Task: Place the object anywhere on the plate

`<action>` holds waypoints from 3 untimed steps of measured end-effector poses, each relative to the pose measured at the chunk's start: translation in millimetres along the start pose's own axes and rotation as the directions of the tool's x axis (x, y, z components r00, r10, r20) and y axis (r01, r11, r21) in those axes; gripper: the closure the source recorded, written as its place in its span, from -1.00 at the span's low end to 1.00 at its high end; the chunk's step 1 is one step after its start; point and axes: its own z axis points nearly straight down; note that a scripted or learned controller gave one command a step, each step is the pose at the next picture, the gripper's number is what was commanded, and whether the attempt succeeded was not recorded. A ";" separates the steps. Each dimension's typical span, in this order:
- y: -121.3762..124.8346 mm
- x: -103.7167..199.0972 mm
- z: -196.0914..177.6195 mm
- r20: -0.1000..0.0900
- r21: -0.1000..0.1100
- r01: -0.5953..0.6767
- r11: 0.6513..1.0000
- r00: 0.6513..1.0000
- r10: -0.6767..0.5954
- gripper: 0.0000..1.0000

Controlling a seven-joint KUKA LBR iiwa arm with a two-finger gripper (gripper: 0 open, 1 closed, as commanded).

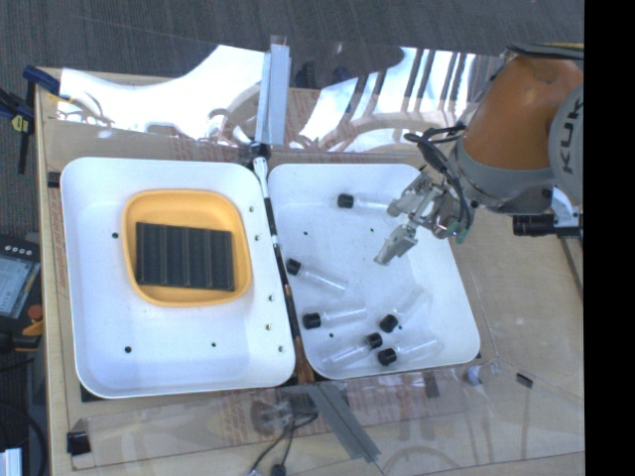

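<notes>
Tubes, clear with black caps, lie scattered in the right bin: one at upper centre, one mid-left, a cluster of four lower down. Gripper hovers over the bin's upper right, fingers spread apart, nothing between them (tilted toward lower left). Yellow plate with a dark ribbed insert sits in the left bin, centre-left of frame.

Bench bears left bin, right bin.
</notes>
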 end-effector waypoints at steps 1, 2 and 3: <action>-4.1 8.1 5.9 -0.002 -0.001 0.326 0.945 0.945 -0.326 -1.00; -13.2 23.5 5.9 -0.001 -0.001 0.577 0.817 0.817 -0.577 -1.00; -21.3 37.5 5.0 -0.001 -0.002 0.791 0.611 0.611 -0.791 -1.00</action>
